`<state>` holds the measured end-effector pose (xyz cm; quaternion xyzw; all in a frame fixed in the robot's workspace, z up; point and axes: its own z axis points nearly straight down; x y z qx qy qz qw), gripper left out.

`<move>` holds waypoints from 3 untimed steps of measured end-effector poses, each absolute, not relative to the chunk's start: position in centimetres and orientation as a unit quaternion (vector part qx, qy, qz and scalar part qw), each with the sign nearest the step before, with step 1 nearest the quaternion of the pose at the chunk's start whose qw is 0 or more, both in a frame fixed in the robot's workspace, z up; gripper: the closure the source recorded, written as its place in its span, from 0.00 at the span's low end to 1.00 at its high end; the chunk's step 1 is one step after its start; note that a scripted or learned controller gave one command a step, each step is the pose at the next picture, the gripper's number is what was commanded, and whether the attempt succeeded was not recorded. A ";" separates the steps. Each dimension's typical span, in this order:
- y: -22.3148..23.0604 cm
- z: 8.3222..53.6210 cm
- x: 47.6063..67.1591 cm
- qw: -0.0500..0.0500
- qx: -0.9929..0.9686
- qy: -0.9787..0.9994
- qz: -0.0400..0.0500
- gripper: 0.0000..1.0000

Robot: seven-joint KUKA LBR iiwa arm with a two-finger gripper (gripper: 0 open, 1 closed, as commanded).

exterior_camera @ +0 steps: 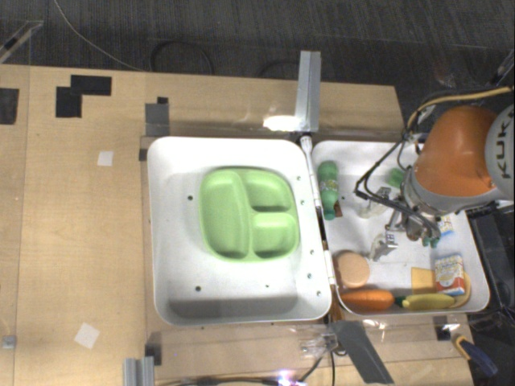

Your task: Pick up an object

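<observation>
On the counter (72,240), the left bin (173,296) carries a green divided tray (245,213). In the right bin (354,223), a green bottle (327,185) lies along the left wall, and a round bun (352,269), carrot (368,300) and banana (430,301) crowd the near edge. The hand (385,244) hangs over the open middle floor, holding nothing; whether it is spread cannot be told. The step seems to be the approach: next it must choose one object, and the walls leave little room.
</observation>
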<state>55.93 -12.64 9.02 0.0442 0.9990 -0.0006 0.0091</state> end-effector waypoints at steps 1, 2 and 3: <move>-13.3 9.4 64.6 0.007 0.041 0.999 0.000 0.00; -14.3 8.9 59.0 0.006 0.079 0.997 0.000 0.00; -20.3 9.0 54.3 0.007 -0.059 0.998 -0.003 0.00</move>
